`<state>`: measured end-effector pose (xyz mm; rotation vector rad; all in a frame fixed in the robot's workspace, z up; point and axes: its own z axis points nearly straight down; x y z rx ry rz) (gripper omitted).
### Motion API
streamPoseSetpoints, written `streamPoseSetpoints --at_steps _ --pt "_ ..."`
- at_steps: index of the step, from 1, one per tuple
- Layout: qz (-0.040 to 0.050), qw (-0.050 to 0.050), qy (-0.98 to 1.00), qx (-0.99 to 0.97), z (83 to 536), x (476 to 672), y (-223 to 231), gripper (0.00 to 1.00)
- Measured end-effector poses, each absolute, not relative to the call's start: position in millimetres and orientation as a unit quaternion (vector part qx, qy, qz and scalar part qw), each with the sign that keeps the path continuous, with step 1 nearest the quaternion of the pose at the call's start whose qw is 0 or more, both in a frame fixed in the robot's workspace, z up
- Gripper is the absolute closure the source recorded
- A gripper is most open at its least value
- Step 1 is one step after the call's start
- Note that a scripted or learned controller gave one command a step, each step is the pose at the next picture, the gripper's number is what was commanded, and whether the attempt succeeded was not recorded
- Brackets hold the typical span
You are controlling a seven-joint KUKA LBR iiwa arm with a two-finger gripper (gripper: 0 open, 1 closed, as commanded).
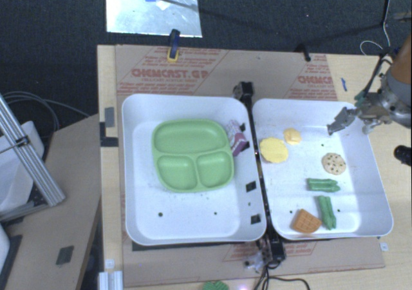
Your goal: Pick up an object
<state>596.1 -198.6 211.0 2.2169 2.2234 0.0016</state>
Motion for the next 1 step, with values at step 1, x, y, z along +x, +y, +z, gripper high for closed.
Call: streamPoseSetpoints --at_steps 1 --pt "-0.0018 -0.004 0.707 0.707 87.7 542.7 -193.8 0.0"
